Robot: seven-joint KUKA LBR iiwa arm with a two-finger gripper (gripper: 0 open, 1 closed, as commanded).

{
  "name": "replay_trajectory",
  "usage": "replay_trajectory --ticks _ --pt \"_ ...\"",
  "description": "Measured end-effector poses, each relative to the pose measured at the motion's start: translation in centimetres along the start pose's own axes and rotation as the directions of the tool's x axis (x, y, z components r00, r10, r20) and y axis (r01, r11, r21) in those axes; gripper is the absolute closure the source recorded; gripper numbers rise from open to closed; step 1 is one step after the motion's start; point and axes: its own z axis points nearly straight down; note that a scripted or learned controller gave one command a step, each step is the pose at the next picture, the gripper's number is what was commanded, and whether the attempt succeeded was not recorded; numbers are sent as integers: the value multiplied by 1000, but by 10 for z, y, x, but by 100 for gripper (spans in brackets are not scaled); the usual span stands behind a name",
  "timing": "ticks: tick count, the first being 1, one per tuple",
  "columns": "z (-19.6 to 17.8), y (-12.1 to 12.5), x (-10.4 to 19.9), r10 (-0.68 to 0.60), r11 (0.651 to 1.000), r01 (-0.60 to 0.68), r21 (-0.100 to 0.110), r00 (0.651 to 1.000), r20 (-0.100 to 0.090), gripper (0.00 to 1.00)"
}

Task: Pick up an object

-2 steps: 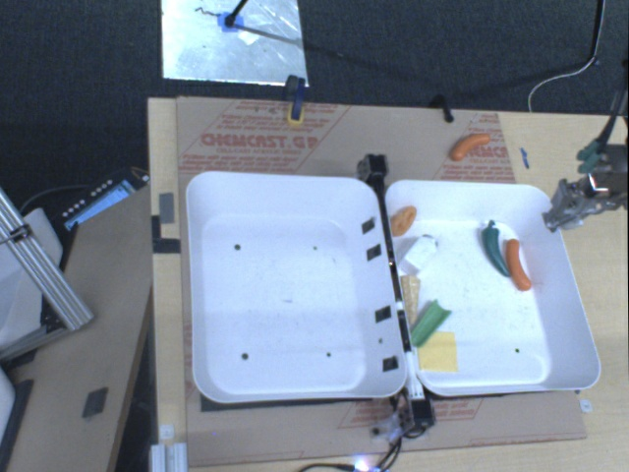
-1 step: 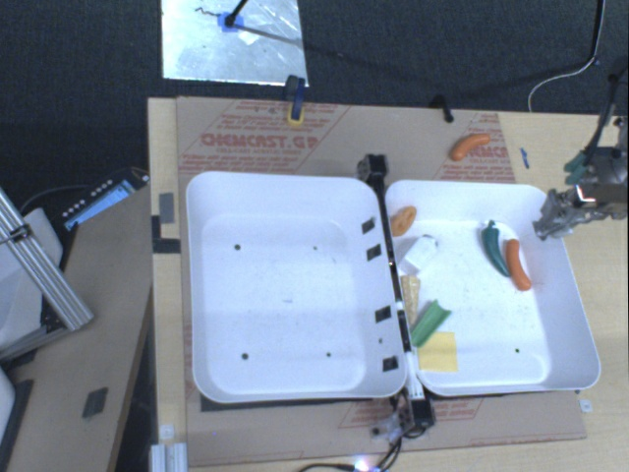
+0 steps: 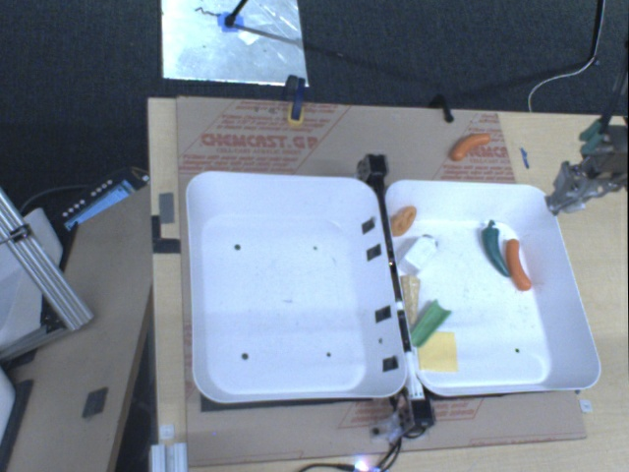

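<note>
The right bin (image 3: 565,293) holds several small items. An orange carrot-like stick (image 3: 518,265) lies beside a teal piece (image 3: 491,243) near its right side. A small orange lump (image 3: 403,220) sits at the bin's upper left, a white block (image 3: 420,253) just below it. Lower down are a green strip (image 3: 429,323), a tan wafer (image 3: 409,291) and a yellow square (image 3: 438,351). My gripper (image 3: 570,197) hangs at the right edge of the view, above the bin's upper right corner, away from all of these.
The left bin (image 3: 211,264) stands next to the right one, joined by a black hinge strip (image 3: 388,264). An orange sausage-shaped piece (image 3: 470,147) lies on the board behind the right bin. A metal frame (image 3: 39,273) stands at the far left.
</note>
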Motion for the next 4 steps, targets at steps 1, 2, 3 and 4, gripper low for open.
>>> replay_trajectory --ticks 1,2,3,4 --pt "9 -8 9 -1 1000 1 2 1000 0 100" --pt "20 -22 13 -1 1000 1 2 1000 0 100" --pt "37 -22 16 1 1000 -1 2 1000 0 100" --pt "-101 -21 32 -5 1000 5 -11 1000 1 100"
